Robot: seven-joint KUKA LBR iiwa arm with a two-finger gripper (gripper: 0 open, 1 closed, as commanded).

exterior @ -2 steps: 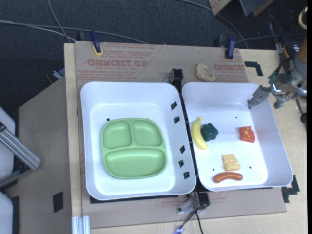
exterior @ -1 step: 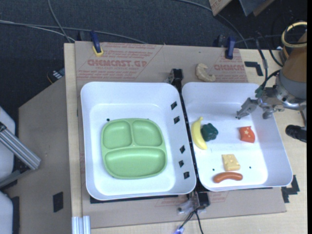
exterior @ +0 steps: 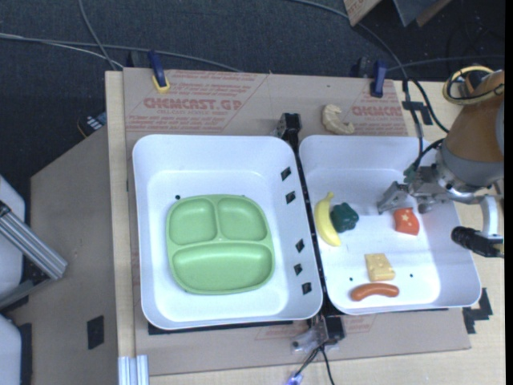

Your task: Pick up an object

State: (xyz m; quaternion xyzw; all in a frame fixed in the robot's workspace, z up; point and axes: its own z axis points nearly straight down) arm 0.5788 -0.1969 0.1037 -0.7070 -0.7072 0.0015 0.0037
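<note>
Left bin (exterior: 152, 239): a green divided tray (exterior: 220, 243) is seen lying flat in the middle.
Right bin (exterior: 457, 283): a yellow banana (exterior: 325, 223) is touched by a dark green piece (exterior: 345, 216) at the left wall; a tan cracker (exterior: 379, 266) and a sausage (exterior: 374, 292) are placed near the front; a red piece (exterior: 406, 221) is set further right.
Gripper (exterior: 410, 196): positioned just above the red piece; fingers are seen spread, nothing held between them.
Bench (exterior: 264, 95): a beige lump (exterior: 337, 119) is left behind the right bin.
</note>
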